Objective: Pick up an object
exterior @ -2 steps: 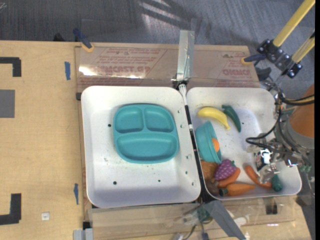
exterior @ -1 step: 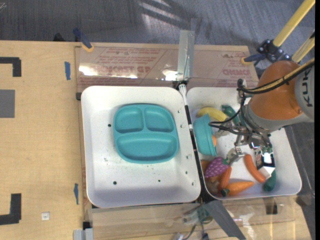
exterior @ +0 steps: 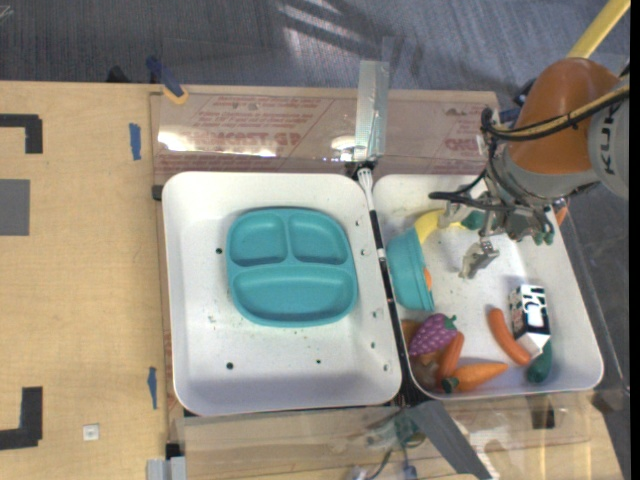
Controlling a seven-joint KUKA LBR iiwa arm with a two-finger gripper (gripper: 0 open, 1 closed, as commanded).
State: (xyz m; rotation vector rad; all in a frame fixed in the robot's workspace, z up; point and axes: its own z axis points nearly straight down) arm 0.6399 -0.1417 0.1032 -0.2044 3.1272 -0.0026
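The right bin [exterior: 587, 340] holds several toy items. A teal bowl [exterior: 407, 269] stands on its side against the divider, and a yellow banana [exterior: 429, 226] lies just behind it. Along the front lie purple grapes [exterior: 430, 334], an orange carrot [exterior: 508, 336], a second carrot [exterior: 481, 374], a black and white box [exterior: 530, 309] and a dark green piece [exterior: 540, 366]. My gripper [exterior: 479, 259] hangs over bare bin floor in the middle of this bin, right of the bowl and left of the box. Nothing shows in it.
A teal divided plate [exterior: 292, 266] lies in the left bin [exterior: 190, 298]. A metal bracket [exterior: 371, 108] stands behind the divider between the bins. The grey arm with its orange band [exterior: 560, 108] comes in from the upper right.
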